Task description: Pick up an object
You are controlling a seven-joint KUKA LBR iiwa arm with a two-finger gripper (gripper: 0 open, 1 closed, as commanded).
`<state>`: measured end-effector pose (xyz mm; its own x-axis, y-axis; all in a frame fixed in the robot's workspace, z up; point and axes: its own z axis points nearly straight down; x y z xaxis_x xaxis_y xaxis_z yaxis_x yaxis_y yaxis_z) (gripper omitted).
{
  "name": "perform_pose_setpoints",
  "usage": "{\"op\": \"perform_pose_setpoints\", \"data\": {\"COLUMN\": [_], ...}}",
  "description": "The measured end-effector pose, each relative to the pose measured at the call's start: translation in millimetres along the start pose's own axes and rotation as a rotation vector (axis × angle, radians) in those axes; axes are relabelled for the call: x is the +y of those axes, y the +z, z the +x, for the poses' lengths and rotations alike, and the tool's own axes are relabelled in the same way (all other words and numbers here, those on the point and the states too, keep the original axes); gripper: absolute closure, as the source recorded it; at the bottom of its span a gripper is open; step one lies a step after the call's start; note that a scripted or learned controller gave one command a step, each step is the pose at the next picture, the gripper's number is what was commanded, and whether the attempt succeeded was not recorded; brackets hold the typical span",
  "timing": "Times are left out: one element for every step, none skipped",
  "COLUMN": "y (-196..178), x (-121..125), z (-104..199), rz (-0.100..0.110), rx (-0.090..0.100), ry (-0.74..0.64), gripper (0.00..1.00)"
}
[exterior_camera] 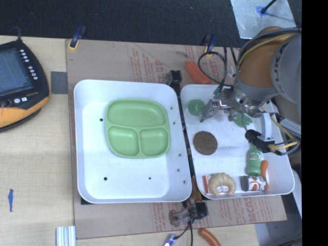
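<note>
My gripper (212,106) hangs over the back of the right bin (231,150), its fingers spread apart with nothing between them. A small green ball (195,106) lies just left of the fingertips, apart from them. Beneath the wrist a green item (242,120) is partly hidden. Nearer the front lie a brown disc (205,142), a green bottle (254,163), a tan pastry (221,183) and a small orange-and-white carton (257,183).
The left bin (89,152) holds a green divided plate (138,127). A teach pendant (18,86) rests at the far left of the bench. An orange-handled tool (196,73) and black cables (215,65) lie behind the right bin.
</note>
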<state>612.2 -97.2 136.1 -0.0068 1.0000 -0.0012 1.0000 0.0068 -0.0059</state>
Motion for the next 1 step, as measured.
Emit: {"op": "perform_pose_setpoints", "data": {"y": [-55.9], "x": [-51.3], "z": [27.0], "rz": [-0.001], "rx": [0.0], "ry": [0.0], "gripper": [0.0]}}
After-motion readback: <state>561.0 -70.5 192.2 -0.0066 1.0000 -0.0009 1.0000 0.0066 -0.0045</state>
